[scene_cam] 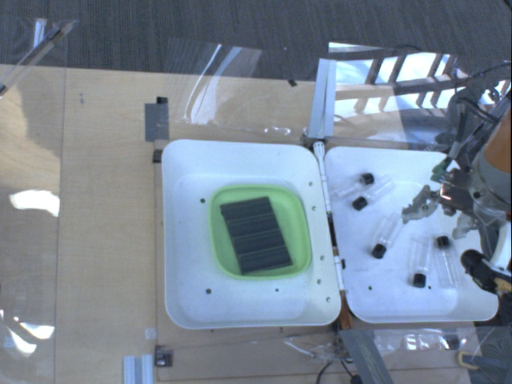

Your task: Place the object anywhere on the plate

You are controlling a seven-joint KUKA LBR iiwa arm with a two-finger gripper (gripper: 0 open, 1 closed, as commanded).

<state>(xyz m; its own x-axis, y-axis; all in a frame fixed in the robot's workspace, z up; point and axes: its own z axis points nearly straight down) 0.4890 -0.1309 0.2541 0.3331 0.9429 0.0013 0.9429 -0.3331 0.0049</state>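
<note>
where the arm (490, 146) comes in over the right bin's (352, 306) right edge, you see the gripper (436, 206) hanging above that bin's right half, its metal fingers (418, 209) pointing toward the middle; you cannot tell from this slant how far apart they stand, and no vial shows between them. you have five clear vials with black caps lying loose on the right bin's floor: one (356, 184) near the top left corner, one (370, 196) just below it, one (385, 237) in the middle, one (418, 261) toward the bottom edge, and one (444, 256) beside it under the gripper. you see the green plate (300, 230) sitting in the middle of the left bin (184, 294), well apart from every vial. a dark ribbed block (255, 235) lies tilted on the plate, covering most of its floor.
</note>
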